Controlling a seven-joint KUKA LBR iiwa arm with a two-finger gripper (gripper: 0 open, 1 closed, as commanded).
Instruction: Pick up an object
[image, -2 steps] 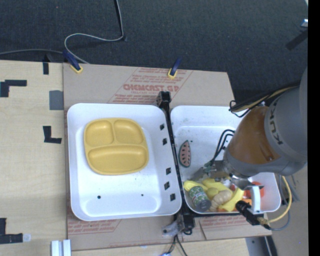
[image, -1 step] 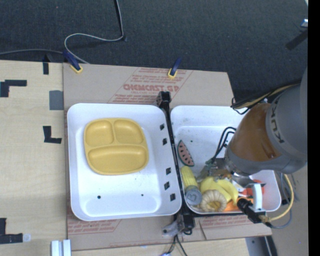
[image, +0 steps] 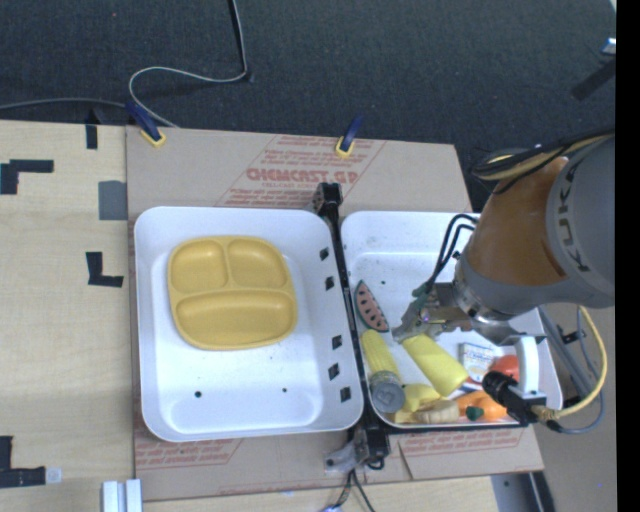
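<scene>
Currently gripper (image: 415, 322) is hanging low in the right bin (image: 400, 240); can't tell its grip state. Yellow block (image: 436, 362) is lying just below it, watermelon slice (image: 372, 306) just left.
</scene>
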